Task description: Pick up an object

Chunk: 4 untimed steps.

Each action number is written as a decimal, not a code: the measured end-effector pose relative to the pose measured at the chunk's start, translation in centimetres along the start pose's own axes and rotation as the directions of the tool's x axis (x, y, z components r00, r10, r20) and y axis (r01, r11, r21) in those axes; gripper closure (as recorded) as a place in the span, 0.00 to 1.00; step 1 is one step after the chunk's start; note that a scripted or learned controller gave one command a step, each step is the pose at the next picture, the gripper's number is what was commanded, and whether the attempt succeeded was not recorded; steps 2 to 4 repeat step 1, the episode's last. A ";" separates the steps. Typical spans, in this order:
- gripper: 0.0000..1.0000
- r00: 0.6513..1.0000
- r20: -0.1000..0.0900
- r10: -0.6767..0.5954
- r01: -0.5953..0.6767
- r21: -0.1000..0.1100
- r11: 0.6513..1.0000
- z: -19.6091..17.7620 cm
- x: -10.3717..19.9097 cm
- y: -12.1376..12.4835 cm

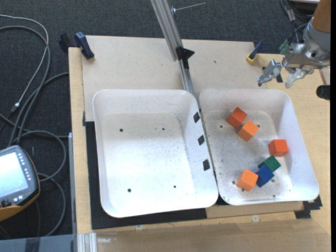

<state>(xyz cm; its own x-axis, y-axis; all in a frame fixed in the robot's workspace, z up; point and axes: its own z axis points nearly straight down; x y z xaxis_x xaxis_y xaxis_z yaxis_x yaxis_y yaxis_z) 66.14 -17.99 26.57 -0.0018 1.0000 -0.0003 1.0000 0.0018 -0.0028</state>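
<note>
The right bin (294, 119) holds several small blocks. Two orange blocks (237, 117) (248, 130) touch near its middle. A third orange block (278, 147) lies toward the right wall. At the front, an orange block (248, 179), a blue block (264, 175) and a green block (272, 164) cluster together. My gripper (281, 76) hangs above the bin's far right corner, well clear of the blocks. Its fingers (269, 73) stand apart with nothing between them.
The left bin (105, 140) sits beside the right one. A slanted metal rail (168, 28) runs down to the gap between the bins. Blue clamps (84, 44) (254, 53) grip the board's far corners. Cables and a handheld pendant (13, 180) lie at left.
</note>
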 end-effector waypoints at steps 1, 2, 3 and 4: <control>0.00 1.000 -0.004 0.000 0.000 0.008 1.000 12.6 3.9 -2.5; 0.00 1.000 -0.004 0.000 0.000 0.008 1.000 12.6 3.9 -2.5; 0.00 1.000 -0.004 0.000 0.000 0.008 1.000 12.6 3.9 -2.5; 0.00 1.000 -0.004 0.000 0.000 0.008 1.000 12.6 3.9 -2.5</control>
